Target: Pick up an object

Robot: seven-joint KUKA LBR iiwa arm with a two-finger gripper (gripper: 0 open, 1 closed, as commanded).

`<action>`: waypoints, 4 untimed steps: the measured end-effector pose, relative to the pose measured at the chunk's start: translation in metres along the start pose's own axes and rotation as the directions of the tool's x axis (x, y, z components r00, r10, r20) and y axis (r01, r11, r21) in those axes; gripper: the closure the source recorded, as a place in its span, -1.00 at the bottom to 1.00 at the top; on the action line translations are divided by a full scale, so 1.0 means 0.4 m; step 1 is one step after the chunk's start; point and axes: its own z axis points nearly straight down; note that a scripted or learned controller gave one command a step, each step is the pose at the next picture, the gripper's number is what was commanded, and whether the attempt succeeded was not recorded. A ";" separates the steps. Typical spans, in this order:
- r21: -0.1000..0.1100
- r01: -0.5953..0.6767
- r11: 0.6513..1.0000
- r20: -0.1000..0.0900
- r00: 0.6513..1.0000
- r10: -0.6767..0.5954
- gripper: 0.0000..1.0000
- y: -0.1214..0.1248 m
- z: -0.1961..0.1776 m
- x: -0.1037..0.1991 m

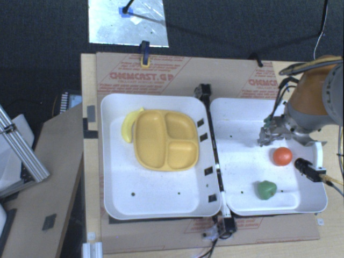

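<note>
An orange-red ball [282, 156] lies in the right bin [242, 192], toward its right side. A green lumpy object [265, 190] rests nearer the front of the same bin. My gripper [267, 135] hangs over the right bin, just up and left of the ball and apart from it. Nothing shows between its tips. The grey arm with its orange band reaches in from the right edge.
The left bin [115, 192] holds a yellow divided plate [164, 140] with a yellow banana [128, 124] tucked at its left edge. A black divider strip runs between the bins. Cardboard lies under both bins.
</note>
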 end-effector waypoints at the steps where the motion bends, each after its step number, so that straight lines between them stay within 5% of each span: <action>1: -0.004 0.003 1.000 0.001 1.000 -0.003 1.00 0.023 -0.142 -0.021; 3: -0.002 0.006 1.000 0.000 1.000 -0.006 1.00 0.045 -0.343 -0.021; 4: 0.003 0.010 1.000 -0.003 1.000 -0.010 1.00 0.042 -0.323 0.119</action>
